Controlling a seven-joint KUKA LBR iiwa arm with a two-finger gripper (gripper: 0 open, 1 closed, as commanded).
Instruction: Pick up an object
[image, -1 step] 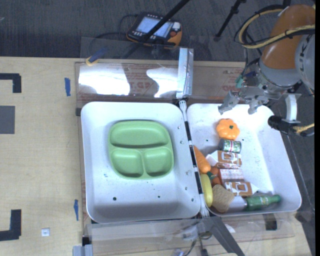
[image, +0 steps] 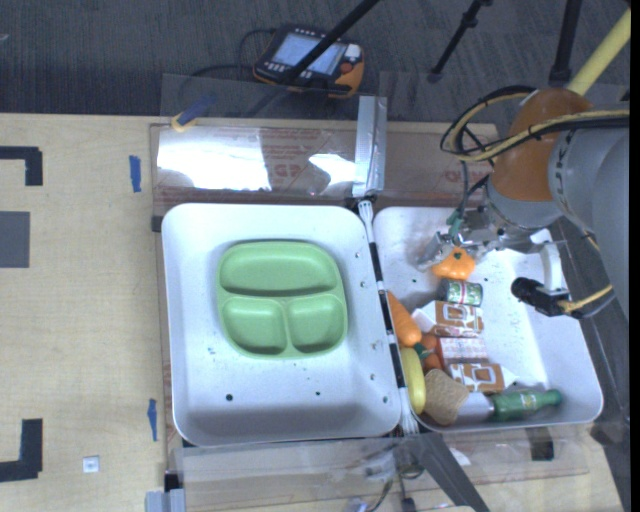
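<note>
The gripper (image: 462, 238) is down inside the right white bin (image: 560, 345), up at its far end, and its metal fingers are right over a small orange toy piece (image: 455, 266) with a stubby top. They seem to touch the top of it, but from here I cannot tell whether they are clenched on it or loose, so I won't call that a hold. Above the gripper, the grey arm with its orange band (image: 535, 150) leans in, yellow and black cables looped around it.

Taking the orange piece as our marker: just below it stands a small green and white can (image: 462, 293). Below the can lie two brown and white printed cartons (image: 465, 345), one after the other, running toward the near end. To the lower left of the orange piece, an orange plastic carrot (image: 404, 320) lies along the bin's left wall, and farther down that wall a yellow banana-shaped toy (image: 413, 375) rests beside a tan round-ended piece (image: 447, 398). A dark green bottle (image: 524, 402) lies on its side at the near end.

Well to the left of the orange piece, the left white bin (image: 190, 300) carries a light green divided plastic tray (image: 283, 297).
</note>
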